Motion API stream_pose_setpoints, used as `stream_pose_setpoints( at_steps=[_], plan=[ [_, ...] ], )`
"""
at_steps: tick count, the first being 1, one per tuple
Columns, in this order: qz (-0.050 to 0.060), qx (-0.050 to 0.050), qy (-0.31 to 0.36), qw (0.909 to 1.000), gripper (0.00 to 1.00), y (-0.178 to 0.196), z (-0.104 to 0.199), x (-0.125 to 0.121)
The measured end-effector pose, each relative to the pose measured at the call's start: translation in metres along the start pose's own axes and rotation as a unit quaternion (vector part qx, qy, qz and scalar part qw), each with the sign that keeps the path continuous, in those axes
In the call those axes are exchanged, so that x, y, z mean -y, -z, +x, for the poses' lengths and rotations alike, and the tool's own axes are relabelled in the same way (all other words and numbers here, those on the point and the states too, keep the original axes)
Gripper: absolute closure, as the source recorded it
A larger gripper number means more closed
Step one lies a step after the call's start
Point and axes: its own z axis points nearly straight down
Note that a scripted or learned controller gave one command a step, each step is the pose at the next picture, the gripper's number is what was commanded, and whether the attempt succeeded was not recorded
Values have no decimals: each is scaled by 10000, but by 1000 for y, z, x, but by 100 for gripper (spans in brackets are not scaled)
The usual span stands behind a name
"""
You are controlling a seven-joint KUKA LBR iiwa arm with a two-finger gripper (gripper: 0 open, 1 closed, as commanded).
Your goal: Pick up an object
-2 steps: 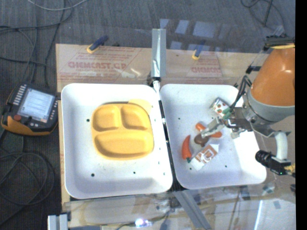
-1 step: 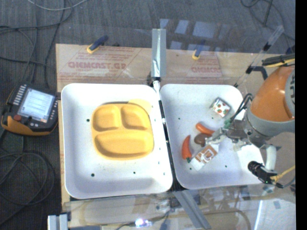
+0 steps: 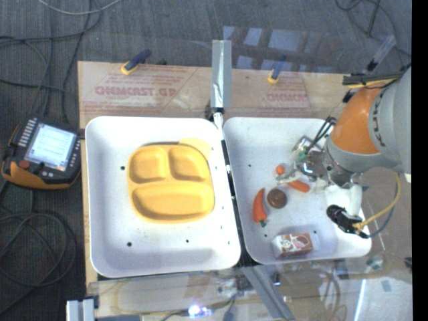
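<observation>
The claw (image 3: 302,158) hangs over the right bin (image 3: 247,233), its finger state too cluttered to tell.

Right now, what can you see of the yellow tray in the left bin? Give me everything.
The yellow tray looks like smooth molded plastic, a rounded square with three compartments: two smaller ones along the far side, one wide one along the near side. It lies flat, open side up, slightly rotated, near the middle of the left bin, resting on the bin floor. Nothing sits in it or touches it otherwise.
</observation>
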Motion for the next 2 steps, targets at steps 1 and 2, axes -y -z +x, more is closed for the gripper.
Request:
stream_pose_setpoints(
  at_steps=[1,2],
  plan=[
    [23,-10,-5,10000,100,9,-1,0],
    [101,21,-909,9958,100,156,57,-31]
  ],
)
